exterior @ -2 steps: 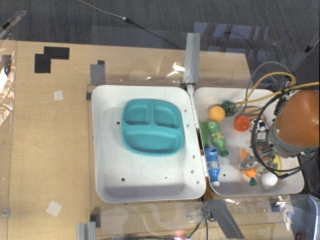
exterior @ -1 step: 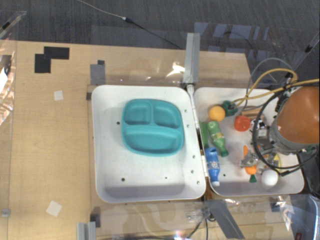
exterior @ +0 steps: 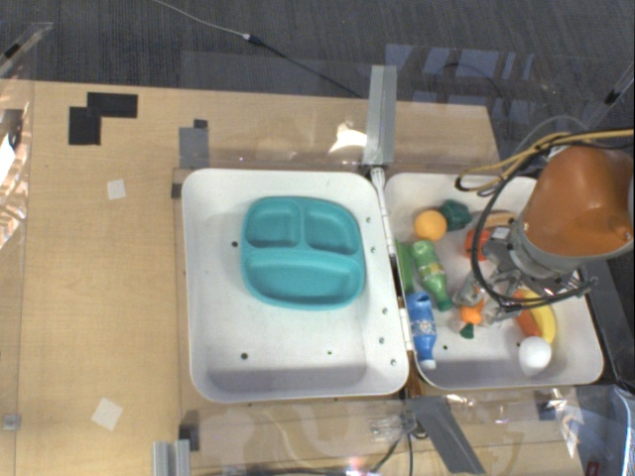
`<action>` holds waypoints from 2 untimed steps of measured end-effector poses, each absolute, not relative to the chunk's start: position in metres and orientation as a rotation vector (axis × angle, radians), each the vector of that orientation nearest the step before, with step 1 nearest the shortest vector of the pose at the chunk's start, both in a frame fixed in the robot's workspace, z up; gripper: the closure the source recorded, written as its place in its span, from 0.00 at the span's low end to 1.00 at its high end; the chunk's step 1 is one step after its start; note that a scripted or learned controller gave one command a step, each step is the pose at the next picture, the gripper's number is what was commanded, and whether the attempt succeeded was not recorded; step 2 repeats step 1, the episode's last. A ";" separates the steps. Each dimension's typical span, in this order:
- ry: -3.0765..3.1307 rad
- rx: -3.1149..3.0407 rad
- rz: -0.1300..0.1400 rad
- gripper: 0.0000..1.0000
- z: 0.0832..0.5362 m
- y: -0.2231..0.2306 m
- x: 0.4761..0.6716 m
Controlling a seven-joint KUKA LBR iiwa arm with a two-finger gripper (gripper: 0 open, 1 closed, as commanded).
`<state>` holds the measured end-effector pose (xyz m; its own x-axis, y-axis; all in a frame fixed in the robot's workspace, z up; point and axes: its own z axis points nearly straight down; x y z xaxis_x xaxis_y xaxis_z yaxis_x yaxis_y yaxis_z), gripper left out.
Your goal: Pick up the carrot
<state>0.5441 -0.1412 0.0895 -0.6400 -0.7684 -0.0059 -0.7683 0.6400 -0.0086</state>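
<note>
The carrot (exterior: 470, 316) is a small orange piece with a green tip, lying in the right bin (exterior: 575, 370) near its middle. My gripper (exterior: 488, 291) hangs directly over it, under the arm's orange band (exterior: 580, 201), and its lower end sits just above and to the right of the carrot. The arm's bulk hides much of the gripper, and I cannot make out whether it touches the carrot.
Around the carrot lie a blue bottle (exterior: 421, 326), a green bottle (exterior: 428, 266), an orange ball (exterior: 430, 225), a dark green item (exterior: 457, 212), a banana (exterior: 542, 321) and a white egg (exterior: 534, 354). A teal divided plate (exterior: 301, 251) sits in the left bin (exterior: 213, 365).
</note>
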 end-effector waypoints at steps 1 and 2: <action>2.865 -1.251 -0.010 1.00 0.170 -0.091 0.548; 2.865 -1.251 -0.010 1.00 0.170 -0.091 0.548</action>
